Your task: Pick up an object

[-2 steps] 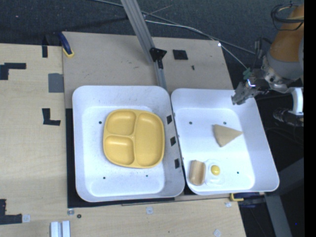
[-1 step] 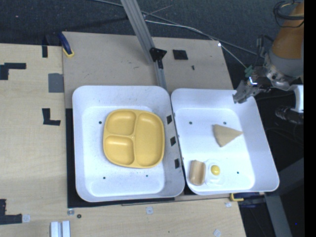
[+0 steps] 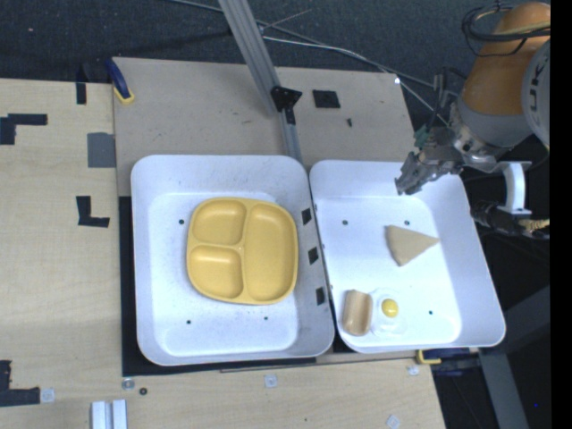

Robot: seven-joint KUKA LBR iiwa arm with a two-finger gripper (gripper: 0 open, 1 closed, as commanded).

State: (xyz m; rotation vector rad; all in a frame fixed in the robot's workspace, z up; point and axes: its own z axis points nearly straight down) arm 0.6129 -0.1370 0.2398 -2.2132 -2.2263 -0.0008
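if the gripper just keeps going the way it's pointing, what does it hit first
Probably the bare floor of the right bin near its far edge. The gripper points down and slightly left, well short of the tan wedge. Its height above the bin is unclear.

The end effector hangs over the right bin, above a tan wedge.
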